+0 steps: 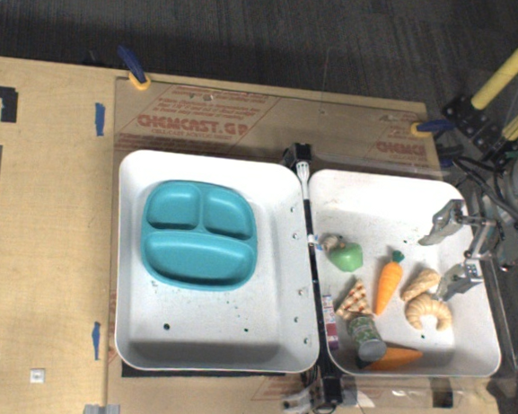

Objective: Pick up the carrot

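Observation:
The carrot (388, 285), orange with a small green top, lies upright in the middle of the right bin (377, 198). My gripper (451, 252) hangs over the right side of that bin, to the right of the carrot and just above a croissant (428, 298). Its two fingers are spread apart, one finger (441, 223) toward the back and the other near the croissant. The gripper is open and nothing sits between the fingers.
Around the carrot lie a green pepper (348, 256), a pizza slice (354, 300), a small dark can (366, 336) and an orange item (395, 356) by the front wall. The left bin (257, 328) holds a teal divided plate (201, 234).

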Tool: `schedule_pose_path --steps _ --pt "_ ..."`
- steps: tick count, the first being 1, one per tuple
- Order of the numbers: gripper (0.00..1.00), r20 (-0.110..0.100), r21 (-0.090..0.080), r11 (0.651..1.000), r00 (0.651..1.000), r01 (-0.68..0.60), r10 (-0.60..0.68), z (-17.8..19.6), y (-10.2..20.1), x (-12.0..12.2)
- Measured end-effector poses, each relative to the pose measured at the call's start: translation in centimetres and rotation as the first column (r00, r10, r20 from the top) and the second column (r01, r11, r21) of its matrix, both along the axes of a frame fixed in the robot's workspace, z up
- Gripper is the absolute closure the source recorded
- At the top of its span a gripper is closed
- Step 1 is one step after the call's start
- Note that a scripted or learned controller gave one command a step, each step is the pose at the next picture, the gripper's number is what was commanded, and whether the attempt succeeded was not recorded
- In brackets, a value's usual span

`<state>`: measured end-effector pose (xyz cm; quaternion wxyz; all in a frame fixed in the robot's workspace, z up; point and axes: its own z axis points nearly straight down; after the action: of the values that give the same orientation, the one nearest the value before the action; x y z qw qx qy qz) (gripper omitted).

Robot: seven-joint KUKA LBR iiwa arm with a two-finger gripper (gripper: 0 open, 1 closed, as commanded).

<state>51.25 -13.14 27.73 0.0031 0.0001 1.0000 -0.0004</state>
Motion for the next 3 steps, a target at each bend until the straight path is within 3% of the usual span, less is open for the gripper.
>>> schedule_pose_path --steps 1,2,3 --pt "0.00 -0.012 0.003 0.998 0.998 0.067 -0.067 -13.5 -1.9 5.4" --pt "0.00 0.004 0.002 0.974 0.974 0.228 -0.228 -18.1 1.5 6.1" --pt "0.00 0.005 -0.001 0.966 0.966 0.260 -0.260 -18.8 -5.2 1.7"
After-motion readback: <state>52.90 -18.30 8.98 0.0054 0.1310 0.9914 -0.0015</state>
